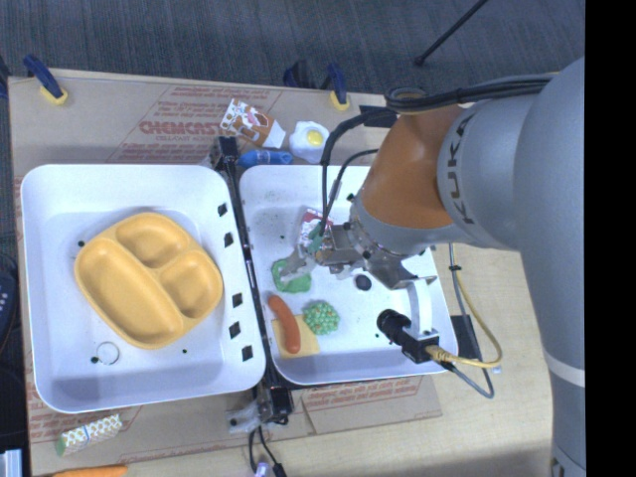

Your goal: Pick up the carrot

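- I see the carrot [285,323] lying in the right bin [343,368], close to that bin's left wall and toward its near edge, one end on a yellow piece [307,344].
- A bumpy green toy [320,317] sits just right of the carrot in the right bin.
- A flat green item [293,280] lies farther into the right bin, above the carrot.
- The gripper [296,264] hangs over that flat green item, apart from the carrot; I cannot tell how it stands.
- Left of the right bin, the left bin [40,266] holds a yellow divided tray [149,278].
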